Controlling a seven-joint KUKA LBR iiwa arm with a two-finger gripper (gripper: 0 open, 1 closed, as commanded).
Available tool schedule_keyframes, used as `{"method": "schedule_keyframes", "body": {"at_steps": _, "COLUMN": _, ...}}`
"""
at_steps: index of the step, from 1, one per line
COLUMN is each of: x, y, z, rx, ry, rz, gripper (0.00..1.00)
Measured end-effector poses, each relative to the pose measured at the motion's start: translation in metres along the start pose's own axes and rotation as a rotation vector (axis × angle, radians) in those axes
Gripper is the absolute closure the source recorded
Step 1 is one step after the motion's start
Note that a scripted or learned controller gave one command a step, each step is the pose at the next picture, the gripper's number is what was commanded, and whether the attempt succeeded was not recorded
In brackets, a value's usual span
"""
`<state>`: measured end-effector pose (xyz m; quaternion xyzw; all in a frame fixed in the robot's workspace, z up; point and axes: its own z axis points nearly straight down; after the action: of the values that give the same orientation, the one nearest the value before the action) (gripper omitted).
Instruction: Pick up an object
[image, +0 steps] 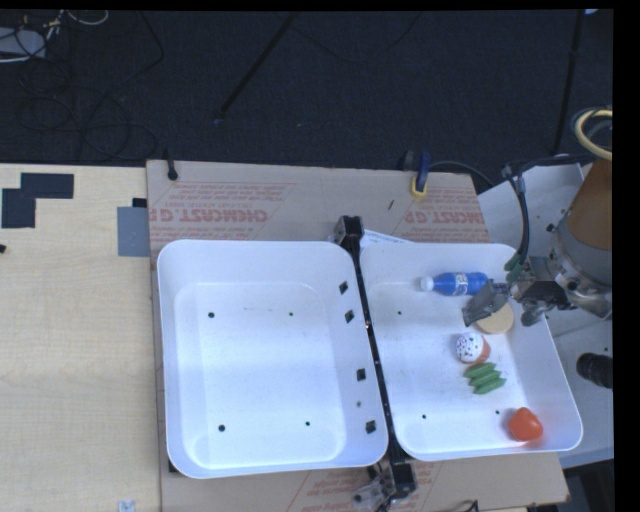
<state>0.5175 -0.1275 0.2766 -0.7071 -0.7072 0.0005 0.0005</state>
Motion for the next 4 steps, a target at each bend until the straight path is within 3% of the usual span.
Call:
{"method": "schedule_keyframes", "body": {"at_steps": 1, "x": -0.077, "y": 0.014, "z": 0.023, "rx": 0.001, "ry": -0.003, "rz": 0.005, "gripper": 0.00}}
{"method": "schedule_keyframes", "body": {"at_steps": 2, "x": -0.087, "y": 0.047, "z": -0.017, "rx": -0.004, "ry": -0.002, "rz": -0.001, "gripper": 0.00}}
{"method": "schedule_keyframes", "body": {"at_steps": 3, "x": -0.086, "y": 0.101, "z": -0.077, "rx": -0.009, "ry": -0.003, "rz": -0.003, "gripper": 0.00}}
{"method": "schedule_keyframes", "body": {"at_steps": 4, "x": -0.085, "y": 0.128, "z": -0.076, "rx": -0.002, "ry": -0.002, "rz": -0.003, "gripper": 0.00}}
